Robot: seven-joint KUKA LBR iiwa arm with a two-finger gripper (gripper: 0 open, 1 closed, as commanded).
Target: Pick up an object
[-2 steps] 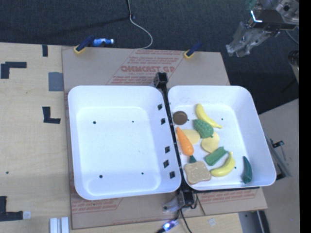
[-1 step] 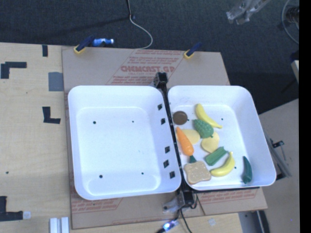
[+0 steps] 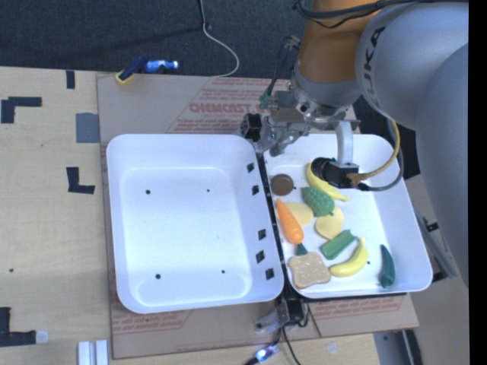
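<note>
My gripper [image 3: 268, 138] hangs over the far left corner of the right bin [image 3: 404, 204], close to the divider between the two bins. Nothing shows in it. Below it in the right bin lie toy foods: a brown disc [image 3: 282, 184], an orange carrot [image 3: 288, 222], a bumpy green vegetable [image 3: 317, 201], a yellow banana [image 3: 323, 182], a yellow slice [image 3: 329, 225], a green cucumber [image 3: 337, 244], a second banana [image 3: 350, 261], a slice of toast [image 3: 308, 269] and a dark green pepper [image 3: 387, 267]. The brown disc lies nearest the gripper.
The left bin [image 3: 183, 226] stands beside the right one on a cardboard sheet [image 3: 198, 109]. A blue and yellow tool [image 3: 144, 66] lies at the sheet's far left corner. A thin cable [image 3: 221, 44] trails down behind the bins. The arm's bulk covers the upper right.
</note>
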